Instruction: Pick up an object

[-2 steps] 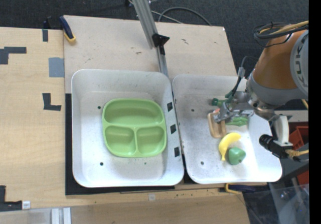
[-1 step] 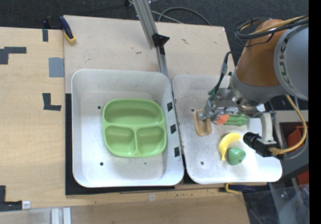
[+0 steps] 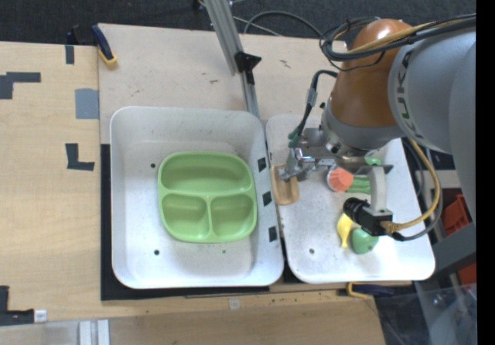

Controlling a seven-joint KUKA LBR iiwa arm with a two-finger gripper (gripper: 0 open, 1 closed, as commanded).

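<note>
In the right bin (image 3: 402, 262), at its 9 o'clock rim, lies a brown block (image 3: 284, 189). My fingers (image 3: 294, 168) sit just at its 12 o'clock; spread or pressed together, cannot tell. Judged target: that block. An orange piece (image 3: 339, 179) is at my 3 o'clock and a yellow-green toy (image 3: 354, 233) at 5. To do it well: centre over the block, keep off the bin wall, drop straight, then close. My arm (image 3: 371, 96) comes from 3 o'clock, wrist bent down over the bin. The green plate (image 3: 207, 196) sits in the left bin (image 3: 131, 181), at 9.

The wooden bench (image 3: 178, 76) bears two white bins (image 3: 128, 204) (side by side).
</note>
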